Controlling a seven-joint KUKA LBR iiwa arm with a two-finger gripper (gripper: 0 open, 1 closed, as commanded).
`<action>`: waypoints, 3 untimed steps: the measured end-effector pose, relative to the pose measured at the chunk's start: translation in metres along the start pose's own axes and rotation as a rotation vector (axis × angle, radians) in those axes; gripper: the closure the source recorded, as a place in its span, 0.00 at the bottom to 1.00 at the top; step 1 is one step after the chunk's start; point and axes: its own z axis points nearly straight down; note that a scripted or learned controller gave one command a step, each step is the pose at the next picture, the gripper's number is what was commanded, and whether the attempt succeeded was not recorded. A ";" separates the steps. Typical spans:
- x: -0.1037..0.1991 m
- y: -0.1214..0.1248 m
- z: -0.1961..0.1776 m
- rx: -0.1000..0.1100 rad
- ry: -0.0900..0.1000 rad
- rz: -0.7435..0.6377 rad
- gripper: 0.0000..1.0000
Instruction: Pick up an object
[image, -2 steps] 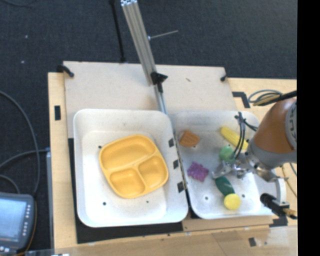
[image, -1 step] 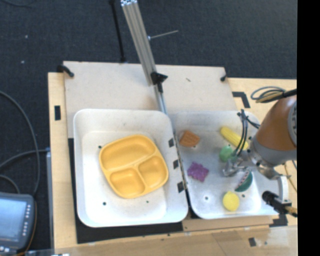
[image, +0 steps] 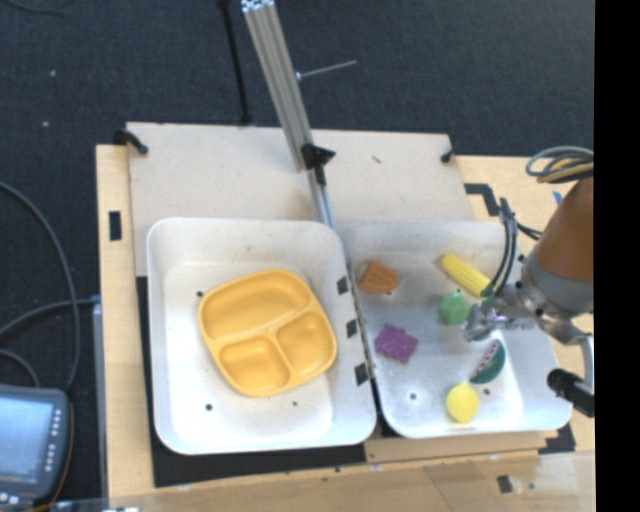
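Note:
My gripper (image: 487, 323) hangs low over the right bin (image: 420, 240), reaching in from the right. It sits between a green piece (image: 455, 307) just to its left and a watermelon slice (image: 489, 362) just below it. A yellow corn cob (image: 464, 271) lies above it, toward the bin's back. Farther left are an orange block (image: 378, 278) and a purple piece (image: 396, 343). A yellow lemon (image: 462, 402) rests near the bin's front edge. Nothing is visibly held.
The left bin (image: 180, 260) holds a yellow divided plate (image: 267, 330). A slanted metal pole (image: 285, 90) rises from behind the bins' shared edge. The arm's grey wrist and orange band (image: 568, 250) stand over the right bin's right side.

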 end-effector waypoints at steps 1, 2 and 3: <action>0.008 0.004 -0.053 -0.001 0.000 -0.004 1.00; 0.007 0.006 -0.086 0.001 0.000 -0.004 1.00; 0.049 0.017 -0.079 0.005 0.002 -0.006 1.00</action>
